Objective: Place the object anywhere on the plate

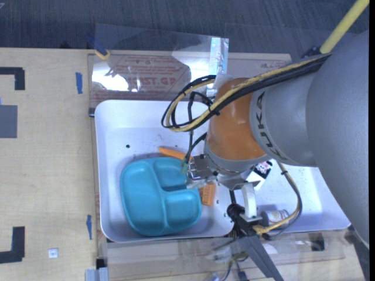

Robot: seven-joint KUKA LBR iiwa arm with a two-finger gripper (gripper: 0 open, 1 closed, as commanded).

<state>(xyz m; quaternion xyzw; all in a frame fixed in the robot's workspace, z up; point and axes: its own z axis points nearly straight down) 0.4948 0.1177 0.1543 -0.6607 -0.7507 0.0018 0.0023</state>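
Note:
A teal divided plate point(159, 199) lies in the front of the left white bin point(114, 133). A long orange object point(170, 153) rests on the bin floor just behind the plate's far rim. A second small orange piece point(207, 194) sits at the plate's right edge, right under the wrist. My gripper point(197, 173) hangs low over the plate's right rim, between the two orange pieces, mostly hidden under the orange band point(234, 127) of the arm. Whether either orange piece is in its grasp is hidden.
The grey arm point(328, 98) covers most of the right bin point(328, 206). Black and yellow cables point(179, 107) loop out over the left bin's back half. A clear plastic sheet point(152, 69) lies behind the bins. Wooden bench point(44, 157) extends to the left.

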